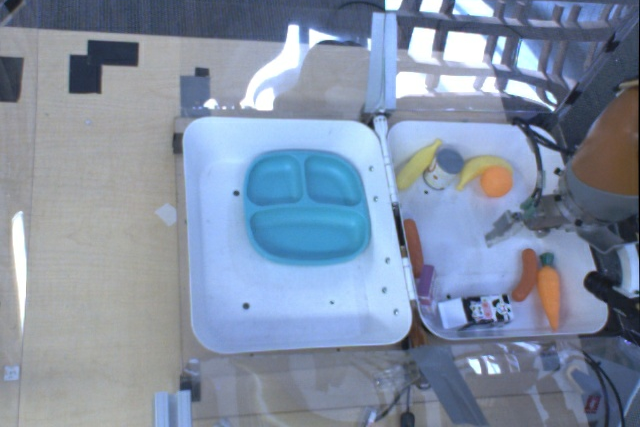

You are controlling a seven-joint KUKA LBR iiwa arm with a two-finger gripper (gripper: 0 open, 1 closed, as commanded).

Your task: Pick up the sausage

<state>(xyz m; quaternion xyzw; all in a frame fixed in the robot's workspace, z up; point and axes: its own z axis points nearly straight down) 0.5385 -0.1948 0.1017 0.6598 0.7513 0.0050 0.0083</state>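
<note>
Reddish-brown sausage (pixel 527 273) lies ungrasped against the carrot (pixel 549 290) in the right bin (pixel 468 253); gripper (pixel 505 227) hovers nearby, opening unreadable, apparently empty, so approach step: next, centre over it and descend.

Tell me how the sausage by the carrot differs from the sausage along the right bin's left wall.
The sausage by the carrot is shorter, plumper and slightly curved; the sausage along the wall is longer, thinner and straight. The first lies beside the carrot, the second against the right bin's left wall. Both are reddish-brown.
</note>
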